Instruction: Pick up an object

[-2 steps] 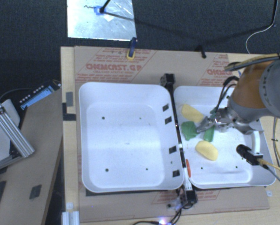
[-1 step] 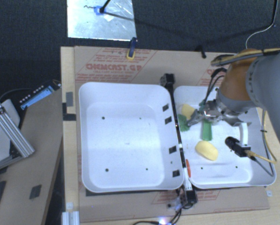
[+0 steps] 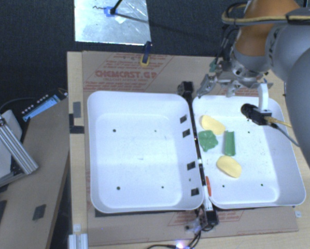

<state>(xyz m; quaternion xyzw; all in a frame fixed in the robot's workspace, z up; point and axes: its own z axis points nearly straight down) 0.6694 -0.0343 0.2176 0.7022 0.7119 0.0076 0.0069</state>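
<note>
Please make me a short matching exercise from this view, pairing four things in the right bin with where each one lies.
Things:
1. upper yellow piece
2. lower yellow piece
3. green stick
4. green lump

Places:
A. nearest the bin's front edge
B. beside the divider between the bins, left of the stick
C. farthest back of the four
D. upright between the two yellow pieces, right of the lump

Pairs: 1-C, 2-A, 3-D, 4-B

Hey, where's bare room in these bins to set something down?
The left bin floor is bare wall to wall. The right bin has bare floor along its near and right walls; the yellow pieces, green lump and green bar crowd the divider side.
</note>
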